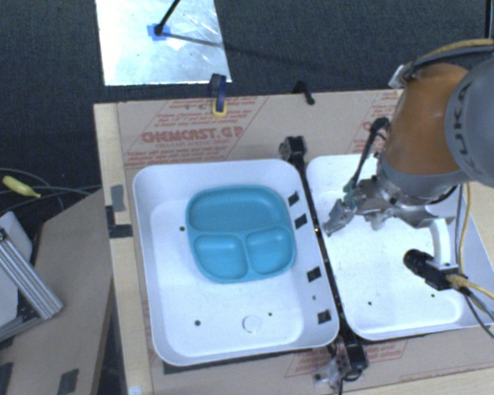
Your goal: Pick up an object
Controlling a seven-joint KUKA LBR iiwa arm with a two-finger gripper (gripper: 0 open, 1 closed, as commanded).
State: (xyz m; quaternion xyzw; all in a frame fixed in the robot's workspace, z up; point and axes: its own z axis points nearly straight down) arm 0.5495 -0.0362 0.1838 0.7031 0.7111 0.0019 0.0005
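Note:
A blue plate [237, 232] with three compartments lies flat in the middle of the left bin [161, 243]. Near that bin's front edge sits a small pale round disc [252, 323]. My gripper [339, 215] hangs low over the left side of the right bin [386, 309], close to the divider between the bins and pointing towards the left bin. Nothing shows in it. The grey arm with its orange band [430, 125] covers the back of the right bin.
A black plug on a yellow cable [431, 271] hangs from the arm over the right bin. Black clips [310, 247] line the divider between the bins. Both bins rest on a cardboard sheet [190, 133]. A metal frame [13, 273] stands at the left.

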